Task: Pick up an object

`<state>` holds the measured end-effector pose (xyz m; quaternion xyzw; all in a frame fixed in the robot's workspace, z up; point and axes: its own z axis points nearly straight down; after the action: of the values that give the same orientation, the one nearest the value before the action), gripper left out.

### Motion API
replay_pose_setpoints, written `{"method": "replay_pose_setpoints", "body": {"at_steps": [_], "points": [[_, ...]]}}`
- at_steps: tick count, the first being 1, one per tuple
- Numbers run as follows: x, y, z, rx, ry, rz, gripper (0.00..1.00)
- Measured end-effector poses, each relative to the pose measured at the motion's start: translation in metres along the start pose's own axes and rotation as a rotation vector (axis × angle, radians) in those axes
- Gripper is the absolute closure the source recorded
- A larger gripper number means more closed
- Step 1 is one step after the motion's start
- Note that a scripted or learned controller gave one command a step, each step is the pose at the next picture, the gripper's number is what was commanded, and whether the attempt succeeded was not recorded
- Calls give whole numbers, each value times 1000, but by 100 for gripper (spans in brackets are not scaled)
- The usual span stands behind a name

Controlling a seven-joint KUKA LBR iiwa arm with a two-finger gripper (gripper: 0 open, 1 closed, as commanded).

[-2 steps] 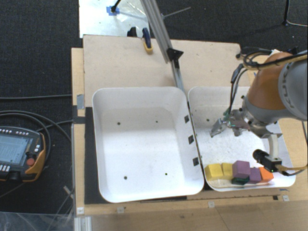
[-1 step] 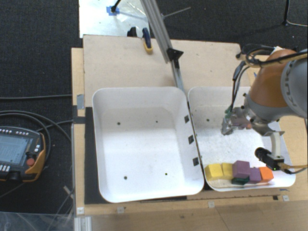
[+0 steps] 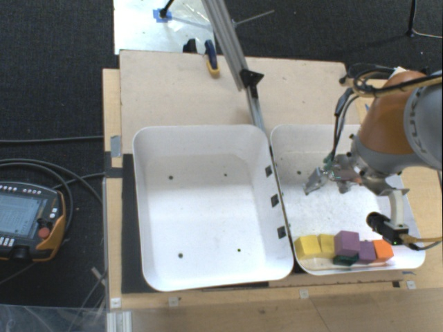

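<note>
My gripper (image 3: 329, 184) hangs over the middle of the right bin (image 3: 308, 128), its fingers spread and nothing between them. The grey arm with its orange band (image 3: 387, 126) reaches in from the right. Along that bin's front edge lies a row of small blocks: two yellow ones (image 3: 308, 245) (image 3: 327, 243), a purple one (image 3: 347, 241), a dark green one (image 3: 345, 259), a second purple one (image 3: 367, 252) and an orange one (image 3: 383, 250). The gripper stands well behind this row, apart from every block.
The left bin (image 3: 201, 131) sits beside the right one, their walls touching. A slanted metal pole (image 3: 228, 37) crosses the back of the bench. A blue-and-yellow tool (image 3: 211, 55) lies at the bench's rear. A teach pendant (image 3: 24, 220) rests on the floor at left.
</note>
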<state>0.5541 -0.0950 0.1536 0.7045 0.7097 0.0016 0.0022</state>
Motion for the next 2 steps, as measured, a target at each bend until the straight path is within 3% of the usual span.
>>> {"method": "replay_pose_setpoints", "body": {"at_steps": [1,2], "points": [[0,1,-11,-3,0,-3,100],[0,1,-11,-2,-1,-3,0]]}}
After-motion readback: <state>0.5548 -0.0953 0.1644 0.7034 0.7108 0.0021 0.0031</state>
